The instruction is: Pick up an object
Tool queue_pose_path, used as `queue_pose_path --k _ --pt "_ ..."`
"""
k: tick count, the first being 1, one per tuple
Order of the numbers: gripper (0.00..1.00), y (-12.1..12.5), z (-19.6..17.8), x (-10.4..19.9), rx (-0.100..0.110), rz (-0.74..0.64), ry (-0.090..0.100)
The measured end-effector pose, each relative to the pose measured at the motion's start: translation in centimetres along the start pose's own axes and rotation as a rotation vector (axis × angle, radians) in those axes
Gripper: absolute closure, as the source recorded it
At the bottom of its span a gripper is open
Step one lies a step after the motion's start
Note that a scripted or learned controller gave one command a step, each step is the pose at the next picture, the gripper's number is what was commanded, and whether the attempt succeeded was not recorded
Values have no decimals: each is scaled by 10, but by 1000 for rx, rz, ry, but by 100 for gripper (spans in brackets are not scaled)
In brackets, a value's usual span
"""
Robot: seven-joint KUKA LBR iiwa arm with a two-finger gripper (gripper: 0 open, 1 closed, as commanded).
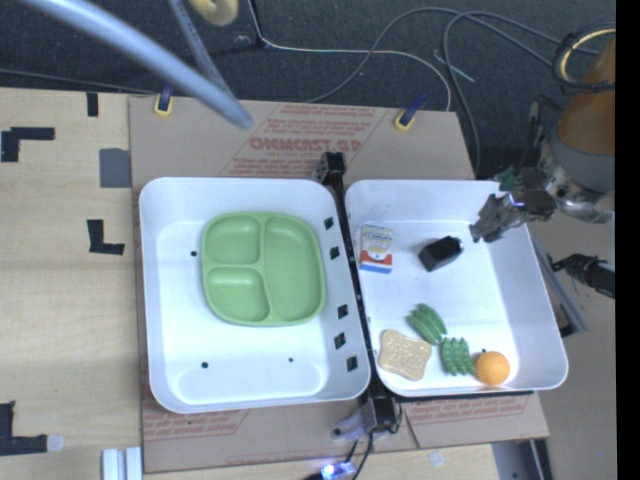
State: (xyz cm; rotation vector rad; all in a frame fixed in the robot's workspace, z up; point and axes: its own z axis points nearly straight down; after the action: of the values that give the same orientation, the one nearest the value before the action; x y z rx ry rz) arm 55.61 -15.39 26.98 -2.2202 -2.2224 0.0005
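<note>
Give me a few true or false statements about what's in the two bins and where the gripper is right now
1. The green divided plate lies in the left bin. True.
2. The orange ball sits in the left bin. False: it is in the right bin, near its front right corner.
3. The gripper hovers at the right bin's far right edge. True.
4. The black block lies on the green divided plate. False: it lies on the right bin's floor, near the small carton.
</note>
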Motion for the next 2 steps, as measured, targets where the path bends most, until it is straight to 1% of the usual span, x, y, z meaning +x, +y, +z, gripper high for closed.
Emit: queue_pose_path --k 1,2 --pt "100 7 3 61 0 -5 0" --pt "100 18 5 117 1 -4 0"
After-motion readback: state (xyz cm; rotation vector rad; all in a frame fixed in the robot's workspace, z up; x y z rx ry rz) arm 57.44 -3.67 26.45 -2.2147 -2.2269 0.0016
